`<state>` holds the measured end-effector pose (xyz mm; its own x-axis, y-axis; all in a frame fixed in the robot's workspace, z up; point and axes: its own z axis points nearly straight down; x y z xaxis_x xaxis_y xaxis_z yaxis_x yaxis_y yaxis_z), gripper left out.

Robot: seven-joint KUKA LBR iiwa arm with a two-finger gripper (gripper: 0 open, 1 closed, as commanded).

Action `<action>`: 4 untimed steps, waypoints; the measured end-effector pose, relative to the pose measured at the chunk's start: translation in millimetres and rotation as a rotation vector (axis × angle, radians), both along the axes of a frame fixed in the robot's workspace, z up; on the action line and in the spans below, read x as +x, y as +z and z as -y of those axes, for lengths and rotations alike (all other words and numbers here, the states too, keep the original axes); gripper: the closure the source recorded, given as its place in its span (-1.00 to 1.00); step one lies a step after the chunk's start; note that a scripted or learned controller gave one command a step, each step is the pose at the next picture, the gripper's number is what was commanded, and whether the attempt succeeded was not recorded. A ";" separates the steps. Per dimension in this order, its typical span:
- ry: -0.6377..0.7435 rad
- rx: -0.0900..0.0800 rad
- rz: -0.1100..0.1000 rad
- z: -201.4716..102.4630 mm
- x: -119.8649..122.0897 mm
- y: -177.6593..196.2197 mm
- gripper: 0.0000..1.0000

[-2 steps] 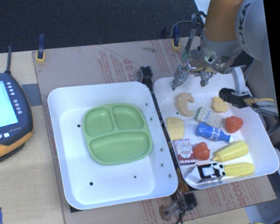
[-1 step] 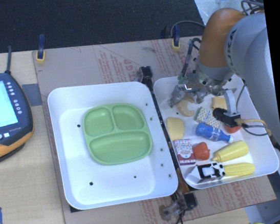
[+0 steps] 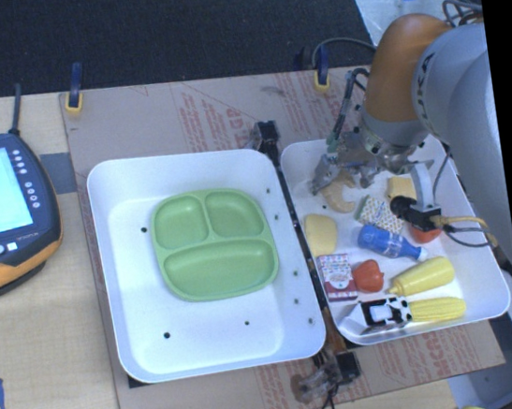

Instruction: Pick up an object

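- Camera view, nearest edge first: in the right bin point(image 3: 497, 307) two yellow corn cobs point(image 3: 424, 274) lie at the front, one behind the other, with a black-and-white toy point(image 3: 384, 311) just beside the front one. None of these is touched; they sit well away from the fingers, on the near side.
- A step further in, a red piece point(image 3: 368, 276) lies against a small printed packet point(image 3: 336, 274), and a blue bottle point(image 3: 386, 240) lies on its side past them, nearer the fingers yet apart from them.
- A pale yellow piece point(image 3: 321, 233) rests close to the divider between the bins, just short of the fingers and to their left in the picture.
- The gripper point(image 3: 339, 176) is down at the far end of the right bin, its fingers spread apart with nothing between them. A tan round piece point(image 3: 338, 198) lies just under and beside the tips; whether they touch it I cannot tell.
- The left bin point(image 3: 136, 357) holds a green divided plate point(image 3: 214, 243), well apart from the fingers.
- Judgement: nothing is lifted yet. The reach looks made; the closing and the lift are left.
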<state>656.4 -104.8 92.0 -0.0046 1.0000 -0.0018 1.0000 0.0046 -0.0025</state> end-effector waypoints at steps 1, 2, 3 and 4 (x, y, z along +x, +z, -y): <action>-0.001 0.002 0.003 -17.6 0.6 101.4 -1.00; 0.000 0.001 -0.004 -11.1 -1.0 6.3 -1.00; 0.000 0.000 -0.002 0.7 -0.2 0.2 -1.00; 0.001 0.000 -0.002 -5.4 -0.2 0.2 -1.00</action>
